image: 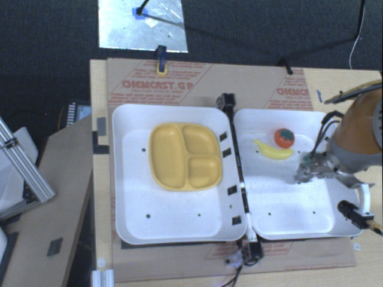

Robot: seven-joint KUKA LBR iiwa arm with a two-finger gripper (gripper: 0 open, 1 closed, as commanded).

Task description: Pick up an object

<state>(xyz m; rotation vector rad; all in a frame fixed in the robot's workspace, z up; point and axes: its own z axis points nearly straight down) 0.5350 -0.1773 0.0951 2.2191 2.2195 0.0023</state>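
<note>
Objects for picking are found in the right bin (pixel 287 220). Going from the left, the left bin (pixel 128 220) is seen first, and a yellow divided plate (pixel 182 157) with three compartments is laid in its middle. A black divider strip (pixel 234 160) is placed between the two bins. In the right bin, near its far side, a yellow toy banana (pixel 274 152) is lying flat, and an orange-red toy fruit (pixel 284 137) is set just behind it, touching it or almost touching. To the right of them, the gripper (pixel 305 173) is held low over the white floor of the bin, near the banana but apart from it. Nothing is seen between its fingers; if they are open or closed cannot be told from this view.

The step in hand is judged to be the approach. To do it well, one object should be chosen, and the gripper should be brought over its middle before descending. For the banana, the fingers should be placed across its narrow width. The round fruit may roll away if it is pushed from one side.
</note>
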